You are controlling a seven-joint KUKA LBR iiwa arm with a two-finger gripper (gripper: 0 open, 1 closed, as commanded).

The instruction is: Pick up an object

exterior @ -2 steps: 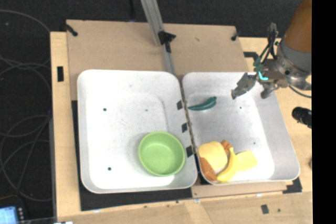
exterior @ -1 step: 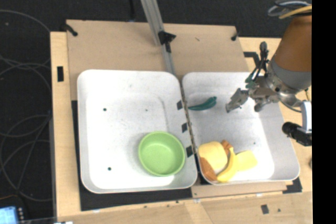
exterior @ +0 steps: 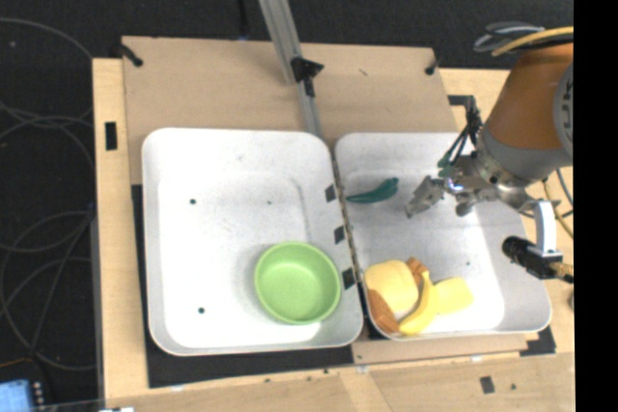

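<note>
**Gripper above the right bin, fingers spread and empty**

The gripper (exterior: 442,196) hangs over the middle of the right bin (exterior: 483,318), its two fingers (exterior: 423,198) parted with nothing between them. A teal curved object (exterior: 375,192) lies just to its left, near the bin's left wall. Yellow and brown toy food pieces (exterior: 413,292) rest in the near left corner. A green bowl (exterior: 297,282) sits in the left bin (exterior: 193,178), near its front right corner.

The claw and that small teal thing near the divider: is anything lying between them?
No. In the camera view, only bare white bin floor separates the claw from the small curved teal object in the right bin.
</note>
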